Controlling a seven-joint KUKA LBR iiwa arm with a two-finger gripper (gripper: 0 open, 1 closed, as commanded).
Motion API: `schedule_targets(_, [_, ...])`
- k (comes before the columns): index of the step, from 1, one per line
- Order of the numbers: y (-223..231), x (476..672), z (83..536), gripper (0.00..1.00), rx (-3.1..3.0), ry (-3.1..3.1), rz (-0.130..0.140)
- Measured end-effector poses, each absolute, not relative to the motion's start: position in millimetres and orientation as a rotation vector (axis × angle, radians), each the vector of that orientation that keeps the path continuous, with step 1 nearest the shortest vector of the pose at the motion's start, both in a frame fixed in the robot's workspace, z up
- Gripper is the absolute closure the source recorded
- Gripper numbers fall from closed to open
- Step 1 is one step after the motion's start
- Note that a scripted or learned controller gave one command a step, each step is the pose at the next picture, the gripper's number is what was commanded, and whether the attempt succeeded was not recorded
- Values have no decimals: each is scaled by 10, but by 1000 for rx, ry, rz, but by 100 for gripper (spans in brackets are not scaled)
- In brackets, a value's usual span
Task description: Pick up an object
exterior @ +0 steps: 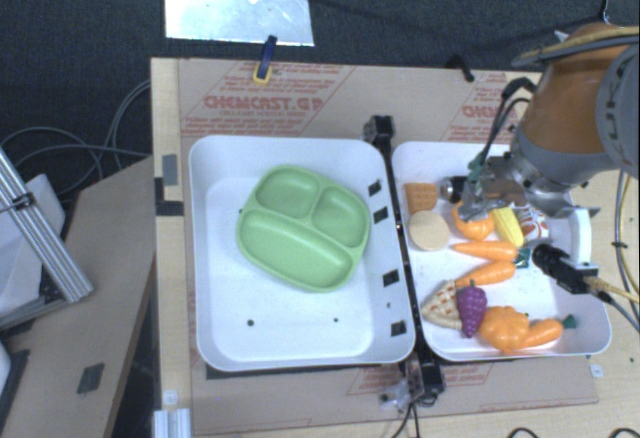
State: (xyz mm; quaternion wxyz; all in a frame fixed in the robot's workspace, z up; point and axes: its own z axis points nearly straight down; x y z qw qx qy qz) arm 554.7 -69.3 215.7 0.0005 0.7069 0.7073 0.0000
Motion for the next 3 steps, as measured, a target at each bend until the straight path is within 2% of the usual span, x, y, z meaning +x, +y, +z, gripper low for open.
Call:
schedule_targets(1, [-727,5620,2287,100,2215,2225,3])
schedule_targets(2, [-579,5664,2203,100,2215,2227,1])
schedule_targets(3, [-640,5574,2143,100,2220,2221,0])
